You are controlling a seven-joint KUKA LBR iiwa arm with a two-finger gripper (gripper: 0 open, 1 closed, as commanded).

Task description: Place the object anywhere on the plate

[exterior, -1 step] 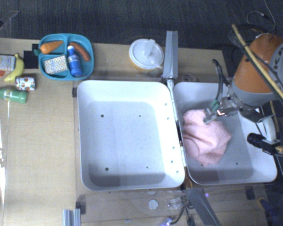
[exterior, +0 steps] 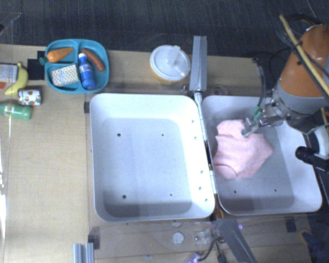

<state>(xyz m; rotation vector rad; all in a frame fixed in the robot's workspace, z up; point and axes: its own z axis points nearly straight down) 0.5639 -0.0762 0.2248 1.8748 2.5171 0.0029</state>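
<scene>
A soft, crumpled pink thing, which may be the plate, lies in the right bin, toward its left wall. My gripper reaches in from the right and hangs over the pink thing's upper right edge, touching or nearly touching it. I cannot make out any separate object at the gripper. The grey arm with its orange band stands over the bin's far right corner.
The left bin sits beside the right one, with a metal divider behind their shared wall. On the bench behind are a white lidded cup, a blue divided tray of toy food, and a banana, can and green bottle.
</scene>
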